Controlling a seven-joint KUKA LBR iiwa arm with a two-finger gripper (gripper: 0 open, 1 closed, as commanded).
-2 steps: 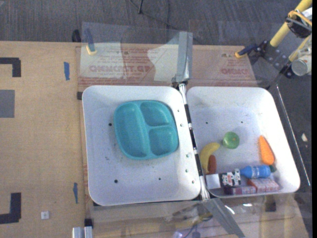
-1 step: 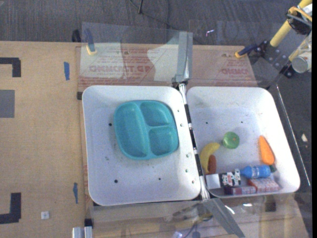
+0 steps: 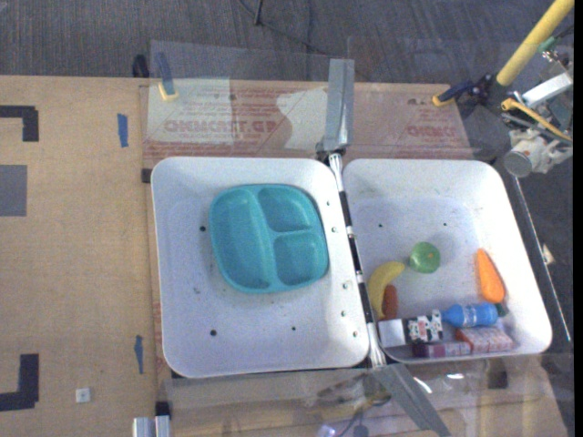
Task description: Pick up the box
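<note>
Small boxes lie in a row along the front wall of the right bin [image 3: 455, 189]. A pinkish-red box [image 3: 485, 340] lies flat at the right end, a dark box with white marks [image 3: 424, 327] is in the middle, and a pale grey box [image 3: 392, 332] sits in the front left corner. A blue bottle [image 3: 472, 315] lies on its side just behind the pinkish box, touching or nearly touching it.
An orange carrot [image 3: 490, 276], a green round object [image 3: 424, 257], a yellow banana [image 3: 383, 280] and a small brown-red item [image 3: 390, 299] also lie in the right bin. A teal divided plate [image 3: 269, 238] sits in the left bin [image 3: 182, 317]. A yellow pole [image 3: 537, 36] and some gear stand at the upper right.
</note>
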